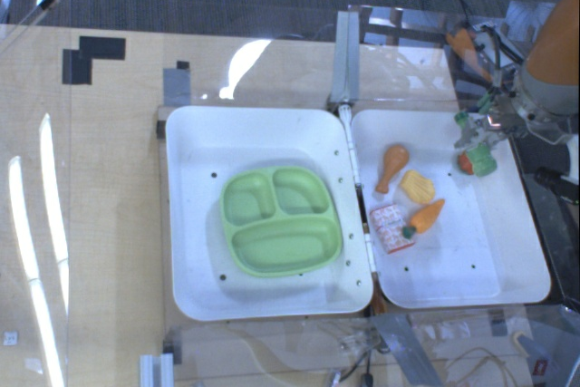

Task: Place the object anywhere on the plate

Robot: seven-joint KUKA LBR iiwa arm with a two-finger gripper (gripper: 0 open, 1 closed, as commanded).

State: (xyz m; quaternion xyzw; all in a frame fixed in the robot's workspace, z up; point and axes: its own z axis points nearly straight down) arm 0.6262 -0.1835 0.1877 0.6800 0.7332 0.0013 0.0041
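While unsorted: five toys (pixel 419 188), one plate (pixel 282 220).

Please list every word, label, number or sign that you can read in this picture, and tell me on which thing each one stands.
No text can be read.
Small packet in the right bin: red and white print, too blurred to read.
Black marks on the bench: plain shapes, no letters.
Green plate: no print seen.

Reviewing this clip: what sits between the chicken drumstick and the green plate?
In the camera view, only bare bin floor and the raised divider where the two bins meet separate the drumstick from the green plate. No other object lies there.
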